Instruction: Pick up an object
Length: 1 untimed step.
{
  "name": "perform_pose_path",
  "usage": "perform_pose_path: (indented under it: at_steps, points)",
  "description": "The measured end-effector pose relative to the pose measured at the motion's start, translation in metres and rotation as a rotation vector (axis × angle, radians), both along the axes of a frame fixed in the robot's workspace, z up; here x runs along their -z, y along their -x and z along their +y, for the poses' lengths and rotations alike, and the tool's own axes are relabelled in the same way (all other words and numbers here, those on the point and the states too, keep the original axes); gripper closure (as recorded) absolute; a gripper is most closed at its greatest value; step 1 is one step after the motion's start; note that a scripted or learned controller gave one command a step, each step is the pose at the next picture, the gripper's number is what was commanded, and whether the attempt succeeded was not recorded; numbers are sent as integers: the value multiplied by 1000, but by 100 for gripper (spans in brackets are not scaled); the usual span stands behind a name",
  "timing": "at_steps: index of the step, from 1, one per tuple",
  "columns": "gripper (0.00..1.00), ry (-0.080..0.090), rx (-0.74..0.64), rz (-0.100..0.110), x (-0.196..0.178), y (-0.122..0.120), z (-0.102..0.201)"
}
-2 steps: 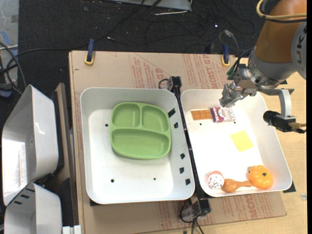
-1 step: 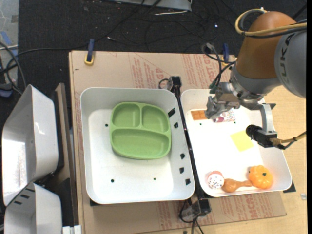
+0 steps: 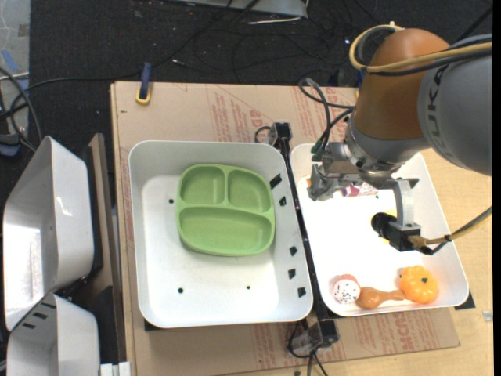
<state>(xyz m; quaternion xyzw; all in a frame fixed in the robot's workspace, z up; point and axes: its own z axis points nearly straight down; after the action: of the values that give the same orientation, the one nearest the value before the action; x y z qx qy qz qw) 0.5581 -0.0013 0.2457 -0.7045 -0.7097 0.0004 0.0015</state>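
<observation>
Picking a toy means moving the gripper (image 3: 333,180), which I cannot tell is gripping, right over the orange pumpkin (image 3: 418,284).

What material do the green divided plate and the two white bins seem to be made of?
The green plate looks like moulded plastic with a matte finish: even colour, rounded dividers, soft highlights. The left bin and the right bin look like smooth white plastic, slightly glossy, with rounded rims; coated metal cannot be excluded.
</observation>
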Motion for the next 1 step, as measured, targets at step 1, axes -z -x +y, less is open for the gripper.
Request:
perform_pose_path:
  at_steps: [1]
  points:
    - [100,1,1,1,9,26,35]
